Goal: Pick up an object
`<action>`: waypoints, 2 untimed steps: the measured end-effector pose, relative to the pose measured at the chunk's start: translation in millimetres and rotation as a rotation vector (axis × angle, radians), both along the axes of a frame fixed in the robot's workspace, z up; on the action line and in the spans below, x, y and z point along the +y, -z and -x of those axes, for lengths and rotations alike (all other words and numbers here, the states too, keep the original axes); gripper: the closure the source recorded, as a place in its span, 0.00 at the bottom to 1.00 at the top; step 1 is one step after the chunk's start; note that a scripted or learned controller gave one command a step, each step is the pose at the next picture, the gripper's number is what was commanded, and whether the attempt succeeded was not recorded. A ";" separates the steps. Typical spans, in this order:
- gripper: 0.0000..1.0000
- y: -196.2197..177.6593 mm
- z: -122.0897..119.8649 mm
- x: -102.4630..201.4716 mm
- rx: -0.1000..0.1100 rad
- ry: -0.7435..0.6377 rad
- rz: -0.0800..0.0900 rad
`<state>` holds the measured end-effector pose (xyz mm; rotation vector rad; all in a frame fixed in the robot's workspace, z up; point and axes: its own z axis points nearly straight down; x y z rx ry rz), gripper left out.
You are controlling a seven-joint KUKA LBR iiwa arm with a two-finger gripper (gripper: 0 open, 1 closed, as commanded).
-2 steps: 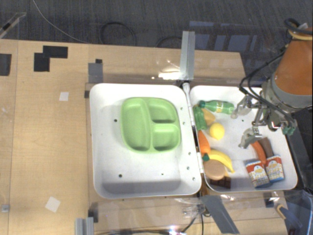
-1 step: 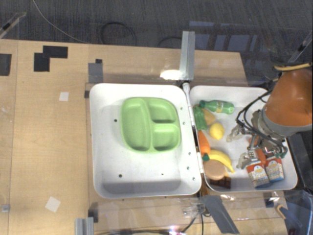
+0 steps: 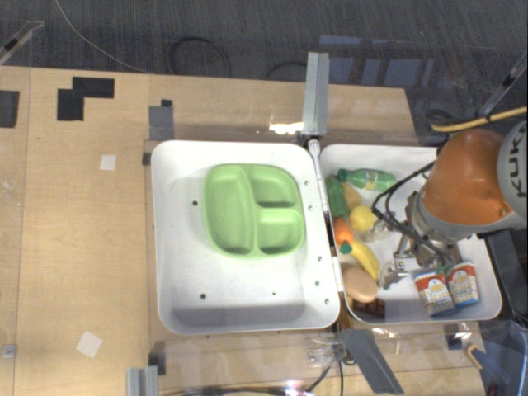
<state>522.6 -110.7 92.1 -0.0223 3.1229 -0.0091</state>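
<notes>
My gripper (image 3: 399,264) hangs low in the right bin (image 3: 487,308), near its middle. I cannot tell how far it is open, and I see nothing held in it.

The nearest things to me are the two cartons (image 3: 445,289), just beside me at four o'clock, upright and touching each other near the front wall. At nine o'clock from me is the banana (image 3: 363,258), and at eight o'clock the bun (image 3: 360,282). Farther, at ten to eleven o'clock, come the carrot (image 3: 342,234), the lemon (image 3: 362,218) and the green bottle (image 3: 363,178). I judge any of these can be my object.

These foods lie packed along the left wall, so there is little room for a finger on that side. The open floor is under me and toward twelve o'clock.

Farthest is the left bin (image 3: 177,221), with a green tray (image 3: 252,209) in its middle and much free floor around it.
</notes>
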 end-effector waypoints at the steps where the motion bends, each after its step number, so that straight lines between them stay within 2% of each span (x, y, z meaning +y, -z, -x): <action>1: 0.00 -50.0 -70.6 -75.7 0.002 -0.081 0.001; 2: 0.00 -15.1 18.2 -37.6 0.017 -0.033 -0.007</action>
